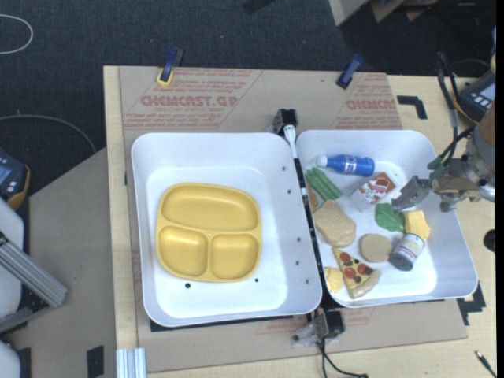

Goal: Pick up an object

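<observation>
Toy food crowds the right white plastic bin (453, 278): a blue bottle (348, 164), green pickle-like piece (323, 186), tan cookie (335, 224), pizza slice (356, 272), small grey can (405, 252) and yellow cheese wedge (419, 225), all loose for picking. The two-finger gripper (429, 197) hangs over that bin's right side near the cheese, fingers apparently spread and pinching nothing. A yellow compartment tray (209, 231) lies in the left white bin (150, 211), probably as a place to put things.

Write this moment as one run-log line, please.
gripper: above right bin | below: green piece, can | yellow tray: left bin | grasp: none seen
</observation>
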Robot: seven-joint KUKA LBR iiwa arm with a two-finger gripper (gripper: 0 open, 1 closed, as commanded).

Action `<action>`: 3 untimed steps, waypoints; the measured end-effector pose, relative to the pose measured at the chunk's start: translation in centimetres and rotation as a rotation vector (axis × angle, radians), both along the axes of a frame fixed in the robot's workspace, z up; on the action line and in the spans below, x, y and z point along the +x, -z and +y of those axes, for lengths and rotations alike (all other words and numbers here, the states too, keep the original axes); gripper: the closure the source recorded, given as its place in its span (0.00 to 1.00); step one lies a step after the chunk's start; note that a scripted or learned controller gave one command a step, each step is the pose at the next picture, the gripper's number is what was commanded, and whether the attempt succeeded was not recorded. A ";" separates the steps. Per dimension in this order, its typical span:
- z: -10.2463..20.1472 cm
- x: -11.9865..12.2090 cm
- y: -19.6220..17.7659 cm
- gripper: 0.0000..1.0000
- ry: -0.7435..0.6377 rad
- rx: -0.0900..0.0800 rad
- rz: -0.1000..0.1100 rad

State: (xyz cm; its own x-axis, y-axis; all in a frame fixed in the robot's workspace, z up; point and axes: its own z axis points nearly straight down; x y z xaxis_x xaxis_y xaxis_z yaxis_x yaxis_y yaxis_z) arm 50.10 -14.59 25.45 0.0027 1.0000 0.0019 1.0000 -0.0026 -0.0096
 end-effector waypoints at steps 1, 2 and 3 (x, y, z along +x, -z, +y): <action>0.0 0.2 -0.5 0.00 -0.003 -0.002 -0.010; -0.2 0.3 3.8 0.00 -0.002 0.001 -0.003; 0.1 0.3 8.1 0.00 -0.003 0.001 -0.002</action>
State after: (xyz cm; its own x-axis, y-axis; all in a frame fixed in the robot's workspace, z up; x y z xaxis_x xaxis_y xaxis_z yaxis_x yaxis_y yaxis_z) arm 50.37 -14.53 17.34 -0.0001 1.0000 0.0030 1.0000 0.0001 -0.0072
